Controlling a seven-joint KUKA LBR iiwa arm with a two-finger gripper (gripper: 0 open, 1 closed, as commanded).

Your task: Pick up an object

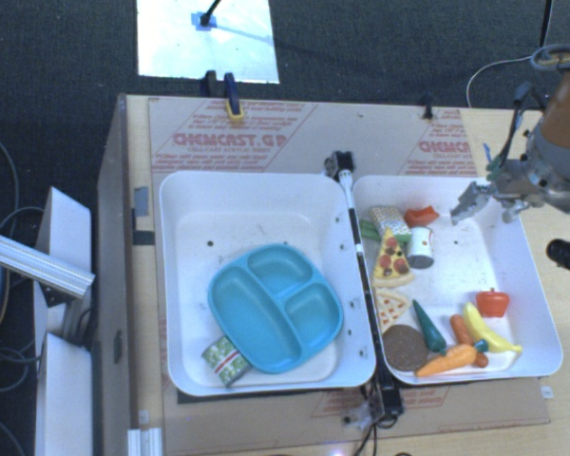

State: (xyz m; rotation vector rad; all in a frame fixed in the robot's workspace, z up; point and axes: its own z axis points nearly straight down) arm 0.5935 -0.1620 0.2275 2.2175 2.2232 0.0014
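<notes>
Toys are lying in the right bin, the small can nearest. Jaws are hovering apart, holding nothing, over the bin's far right. Best practice: centering over one isolated toy before descending.

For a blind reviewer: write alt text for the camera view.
A robot arm's gripper hovers over the right bin, which holds toy food including a banana and carrot. The left bin holds a blue divided tray.
</notes>
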